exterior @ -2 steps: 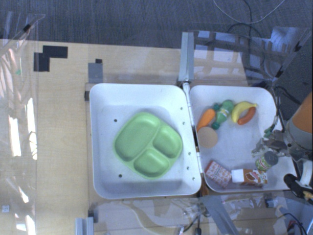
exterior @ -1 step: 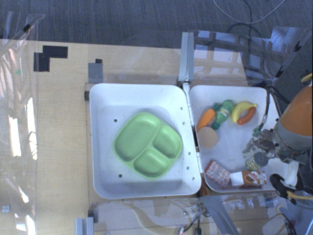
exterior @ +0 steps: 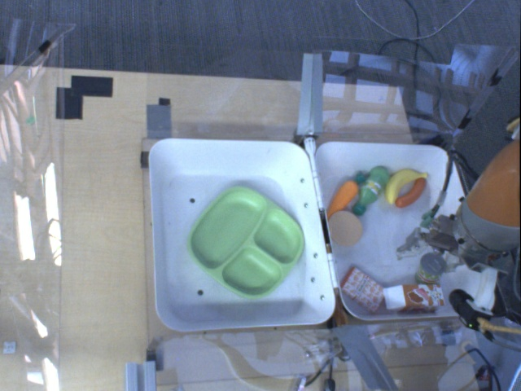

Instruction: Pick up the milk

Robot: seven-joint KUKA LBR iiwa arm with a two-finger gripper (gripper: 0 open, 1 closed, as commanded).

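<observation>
Found a pale wooden bench (exterior: 98, 218) carrying two white bins side by side, the left bin (exterior: 167, 300) taken up by a green divided plate (exterior: 247, 240), the right bin (exterior: 383, 157) by the toys. Reached in from the right with the grey and orange arm (exterior: 496, 194), wrist low over the right bin's right side. Spotted the milk (exterior: 399, 297) as a carton lying flat on its side along that bin's near wall, long axis running left to right, seemingly touching the wall. Hung the gripper (exterior: 430, 239) just beyond it, a little farther and to the right, with nothing visibly in its grasp. Could not tell whether the claw was released or clenched. Judged the step as the approach. Needed a short shift nearer and leftward to centre over the carton, a turn of the wrist to close across its narrow width rather than its length, and care with the near wall. Noted a round tan piece (exterior: 346, 228), a carrot (exterior: 343, 196), a green bottle (exterior: 372, 186) and a banana (exterior: 401, 182) farther off, well apart from the carton and no obstacle.
</observation>
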